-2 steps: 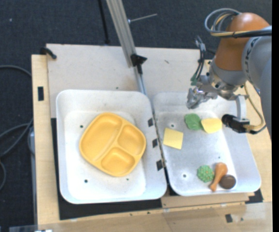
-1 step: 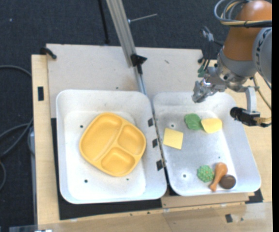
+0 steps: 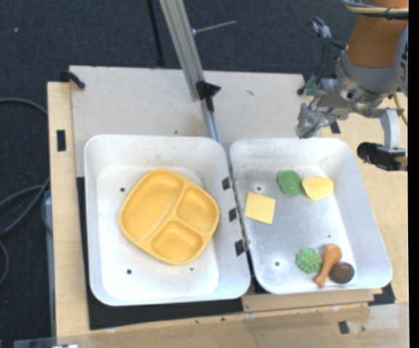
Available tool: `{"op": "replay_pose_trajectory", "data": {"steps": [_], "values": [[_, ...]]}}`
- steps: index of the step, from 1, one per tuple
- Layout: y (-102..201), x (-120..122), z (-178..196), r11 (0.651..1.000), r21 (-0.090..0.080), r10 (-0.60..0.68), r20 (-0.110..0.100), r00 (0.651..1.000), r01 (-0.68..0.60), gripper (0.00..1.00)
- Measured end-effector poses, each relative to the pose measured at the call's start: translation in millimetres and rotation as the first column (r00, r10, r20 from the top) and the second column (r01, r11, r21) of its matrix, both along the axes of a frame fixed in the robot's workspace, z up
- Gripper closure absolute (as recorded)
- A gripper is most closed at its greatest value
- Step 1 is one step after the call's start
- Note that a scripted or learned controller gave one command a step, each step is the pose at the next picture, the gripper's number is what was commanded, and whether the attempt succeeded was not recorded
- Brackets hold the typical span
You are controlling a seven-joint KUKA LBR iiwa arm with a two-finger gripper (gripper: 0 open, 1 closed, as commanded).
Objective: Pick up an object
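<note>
Five small objects lie in the right bin (image 3: 354, 187): green piece (image 3: 290, 182) touching yellow piece (image 3: 317, 188) at one o'clock. Gripper (image 3: 307, 125), spread unreadable, hangs beyond the twelve o'clock rim; a descent could catch both, or the wall.

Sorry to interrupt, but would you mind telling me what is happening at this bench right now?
A robot arm is set to pick up an object. Its gripper hangs above the far rim of the right bin, holding nothing. That bin holds a yellow square, a green piece, a yellow piece, a green ball and a drumstick. The left bin holds a yellow divided plate.
</note>
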State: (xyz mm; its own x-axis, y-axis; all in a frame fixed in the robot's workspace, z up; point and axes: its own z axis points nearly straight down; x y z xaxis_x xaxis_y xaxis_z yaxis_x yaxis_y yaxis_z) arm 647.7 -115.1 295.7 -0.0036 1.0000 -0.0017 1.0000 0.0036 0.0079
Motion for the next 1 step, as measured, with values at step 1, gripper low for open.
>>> {"op": "replay_pose_trajectory", "data": {"steps": [1], "values": [[45.2, -7.9, 0.7, 1.0, 0.002, 0.002, -0.007, 1.0, -0.002, 1.0]]}}
